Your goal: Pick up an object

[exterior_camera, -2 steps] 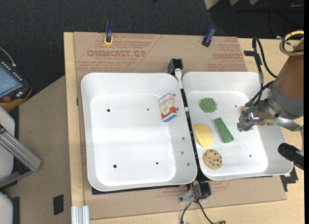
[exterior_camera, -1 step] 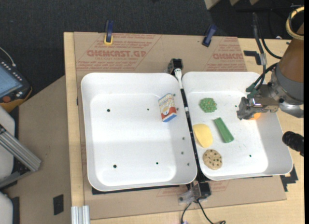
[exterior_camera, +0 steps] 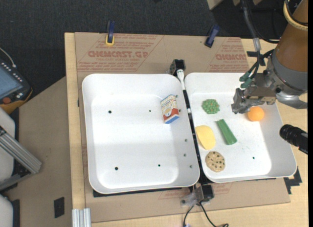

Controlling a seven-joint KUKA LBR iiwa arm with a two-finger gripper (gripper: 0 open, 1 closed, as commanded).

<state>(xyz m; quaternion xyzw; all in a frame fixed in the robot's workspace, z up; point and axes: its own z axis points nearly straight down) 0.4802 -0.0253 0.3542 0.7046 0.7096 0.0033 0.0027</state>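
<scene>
Five objects lie before you: an orange ball (exterior_camera: 256,115) in the right bin (exterior_camera: 274,165), just beside the gripper (exterior_camera: 243,104), with a green round piece (exterior_camera: 211,106), green stick (exterior_camera: 226,131), yellow piece (exterior_camera: 206,137) and cookie (exterior_camera: 215,161) nearby. You cannot tell its grip. A small carton (exterior_camera: 169,109) sits in the left bin (exterior_camera: 98,123).

Bright, even overhead light is washing out both white bins (exterior_camera: 132,86), glaring strongest left of the gripper (exterior_camera: 240,104). Soft shadows are falling beneath it. Focus is holding, slightly grainy.
</scene>
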